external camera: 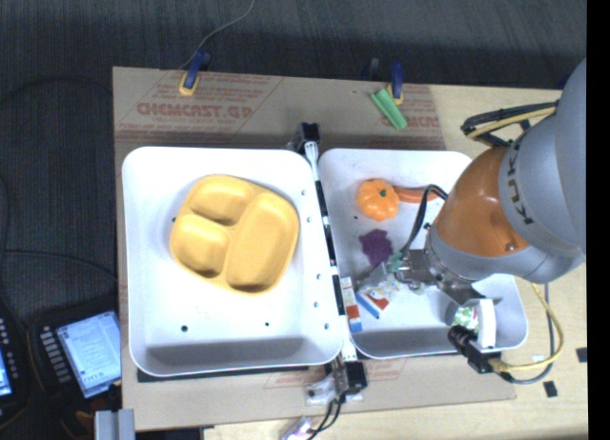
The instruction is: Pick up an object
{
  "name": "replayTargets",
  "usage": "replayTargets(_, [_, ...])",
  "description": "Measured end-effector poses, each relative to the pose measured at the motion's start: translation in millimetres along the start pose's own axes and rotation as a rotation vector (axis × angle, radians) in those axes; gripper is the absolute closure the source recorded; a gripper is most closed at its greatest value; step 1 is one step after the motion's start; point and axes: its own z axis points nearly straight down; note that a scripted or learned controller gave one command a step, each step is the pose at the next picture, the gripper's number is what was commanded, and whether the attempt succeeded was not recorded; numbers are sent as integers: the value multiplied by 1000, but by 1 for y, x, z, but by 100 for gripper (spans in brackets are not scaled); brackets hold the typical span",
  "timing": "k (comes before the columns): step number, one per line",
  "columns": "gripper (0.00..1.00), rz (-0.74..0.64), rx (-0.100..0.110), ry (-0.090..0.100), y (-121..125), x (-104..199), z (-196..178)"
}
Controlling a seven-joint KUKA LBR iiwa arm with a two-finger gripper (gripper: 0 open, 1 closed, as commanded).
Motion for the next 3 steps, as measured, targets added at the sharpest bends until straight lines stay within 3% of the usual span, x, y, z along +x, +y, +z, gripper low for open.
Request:
replayTargets(2, [0, -4, 2, 6, 0, -3, 0])
replayTargets(3, [0, 0, 0, 0, 0, 0, 0])
